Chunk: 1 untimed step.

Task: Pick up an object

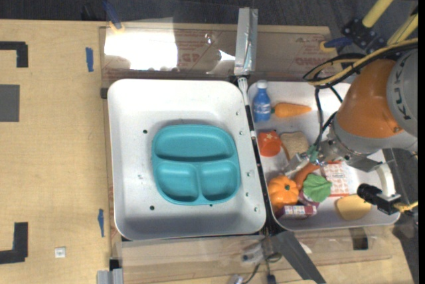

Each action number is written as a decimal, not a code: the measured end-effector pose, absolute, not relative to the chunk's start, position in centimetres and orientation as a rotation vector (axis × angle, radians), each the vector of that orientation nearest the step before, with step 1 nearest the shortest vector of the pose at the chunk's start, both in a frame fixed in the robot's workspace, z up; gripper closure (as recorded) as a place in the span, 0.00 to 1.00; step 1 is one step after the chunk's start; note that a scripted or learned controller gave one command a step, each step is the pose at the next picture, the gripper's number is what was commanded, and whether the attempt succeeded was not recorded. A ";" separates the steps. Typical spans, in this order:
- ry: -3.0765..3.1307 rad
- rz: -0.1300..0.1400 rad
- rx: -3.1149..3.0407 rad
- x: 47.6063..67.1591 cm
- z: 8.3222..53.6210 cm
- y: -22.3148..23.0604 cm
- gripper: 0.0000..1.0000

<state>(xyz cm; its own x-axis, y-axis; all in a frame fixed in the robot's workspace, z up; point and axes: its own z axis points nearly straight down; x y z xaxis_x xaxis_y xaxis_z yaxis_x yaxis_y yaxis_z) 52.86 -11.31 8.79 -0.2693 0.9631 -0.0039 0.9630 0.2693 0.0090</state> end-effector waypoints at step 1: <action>2.488 0.013 1.894 53.0 10.0 -11.4 1.00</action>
<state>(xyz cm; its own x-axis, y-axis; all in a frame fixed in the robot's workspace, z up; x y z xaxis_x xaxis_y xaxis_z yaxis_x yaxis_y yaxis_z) 53.04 -11.43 9.97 -0.2660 0.9640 -0.0066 0.9638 0.2661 0.0151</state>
